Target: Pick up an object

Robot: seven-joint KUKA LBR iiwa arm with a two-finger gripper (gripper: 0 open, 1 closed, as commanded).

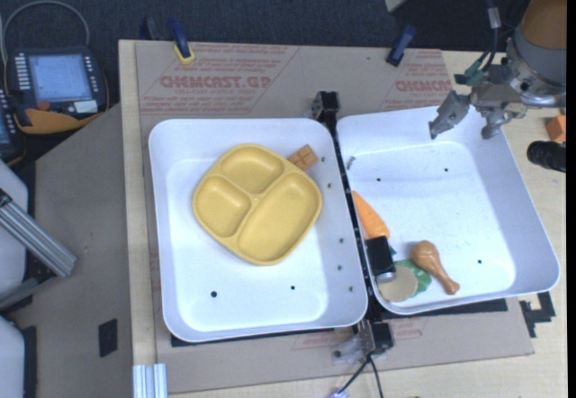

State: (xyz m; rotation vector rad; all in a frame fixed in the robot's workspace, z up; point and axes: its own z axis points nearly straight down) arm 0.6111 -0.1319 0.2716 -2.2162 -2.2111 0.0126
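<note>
Gripper (467,123) spread wide, two grey fingers splayed apart, nothing between them. It hangs over the far rim of the right bin (531,234), not touching any object

Pickable stuff sits well away from it, bunched at the near-left corner of the right bin: orange carrot-shaped piece (369,215) along the left wall, small black block (379,257) just below it, pale green round piece (402,284) at the corner, tan drumstick toy (434,265) lying beside and partly over the green piece, thin end pointing toward the near-right

Left bin (180,234) holds a yellow three-compartment plate (257,203), with a small brown block (302,157) touching its far-right edge

Arm comes in from upper right, wrist (531,72) above the right bin's far-right corner, gripper angled down and left toward the bin; cable runs up from the wrist
</note>
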